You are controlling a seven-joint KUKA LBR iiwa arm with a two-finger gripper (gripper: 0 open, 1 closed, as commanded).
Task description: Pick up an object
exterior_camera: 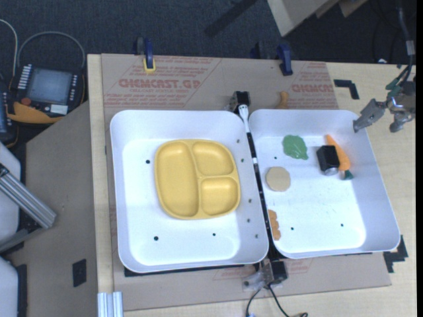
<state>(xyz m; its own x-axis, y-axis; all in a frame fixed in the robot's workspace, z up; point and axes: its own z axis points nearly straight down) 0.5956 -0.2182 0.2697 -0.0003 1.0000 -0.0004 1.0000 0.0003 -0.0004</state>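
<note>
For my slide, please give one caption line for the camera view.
Gripper at the right bin's far edge; yellow divided plate in the left bin.

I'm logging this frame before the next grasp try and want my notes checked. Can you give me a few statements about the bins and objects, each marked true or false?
1. The yellow divided plastic plate lies in the left white bin. True.
2. The green leafy toy lies on the plate. False: it lies in the right white bin.
3. The orange toy carrot lies beside the black block. True.
4. The gripper holds the round tan disc. False: the disc lies on the bin floor, apart from it.
</note>
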